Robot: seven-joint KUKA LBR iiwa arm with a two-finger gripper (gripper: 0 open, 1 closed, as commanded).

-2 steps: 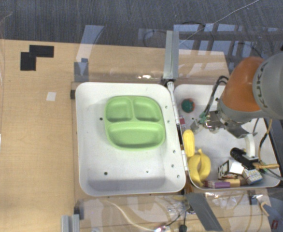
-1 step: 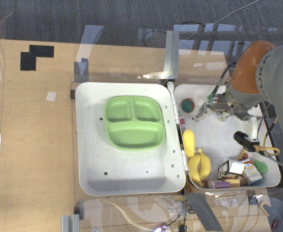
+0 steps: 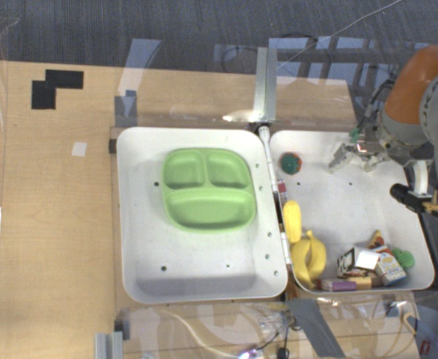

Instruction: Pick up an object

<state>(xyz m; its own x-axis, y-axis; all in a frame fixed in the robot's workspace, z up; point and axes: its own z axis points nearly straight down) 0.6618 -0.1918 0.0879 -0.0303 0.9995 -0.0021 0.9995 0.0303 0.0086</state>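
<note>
My gripper [image 3: 356, 158] hangs over the back of the right bin [image 3: 353, 208], its two fingers spread apart and nothing between them, so it is open. A small red and green round fruit [image 3: 291, 163] lies to its left, near the bin's back left corner. Yellow bananas [image 3: 307, 251] rest along the bin's left wall toward the front. A heap of small packages [image 3: 370, 265] sits in the front right corner, with a green piece [image 3: 404, 259] beside it and a purple stick [image 3: 339, 283] at the front wall.
The left bin [image 3: 140, 223] holds a green divided plate [image 3: 206, 188]. A metal divider [image 3: 273, 193] separates the two bins. The grey arm with its orange band [image 3: 421, 96] comes in from the right, above the right bin's far corner.
</note>
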